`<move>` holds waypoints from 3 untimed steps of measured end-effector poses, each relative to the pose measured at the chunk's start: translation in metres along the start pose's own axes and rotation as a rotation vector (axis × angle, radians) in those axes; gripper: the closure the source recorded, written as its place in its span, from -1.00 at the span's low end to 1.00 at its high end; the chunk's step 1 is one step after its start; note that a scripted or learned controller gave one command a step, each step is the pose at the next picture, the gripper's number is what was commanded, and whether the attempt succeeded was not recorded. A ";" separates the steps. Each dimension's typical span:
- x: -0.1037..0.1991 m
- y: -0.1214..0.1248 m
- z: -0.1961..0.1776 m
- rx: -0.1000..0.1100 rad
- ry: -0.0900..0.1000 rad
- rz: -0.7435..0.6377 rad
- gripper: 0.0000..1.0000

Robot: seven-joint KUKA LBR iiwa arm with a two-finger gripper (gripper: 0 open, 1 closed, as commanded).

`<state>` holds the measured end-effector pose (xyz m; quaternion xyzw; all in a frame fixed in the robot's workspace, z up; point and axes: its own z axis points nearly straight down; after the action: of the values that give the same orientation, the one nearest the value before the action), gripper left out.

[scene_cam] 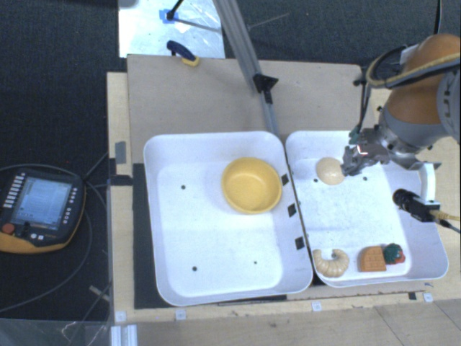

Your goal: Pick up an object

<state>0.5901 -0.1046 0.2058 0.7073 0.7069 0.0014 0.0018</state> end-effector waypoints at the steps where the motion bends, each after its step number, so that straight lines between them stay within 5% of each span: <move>1: 0.000 0.001 -0.041 0.001 0.000 -0.001 1.00; 3: 0.105 -0.028 -0.036 0.003 0.002 -0.005 1.00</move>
<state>0.5618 0.0005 0.2416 0.7056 0.7086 0.0009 0.0001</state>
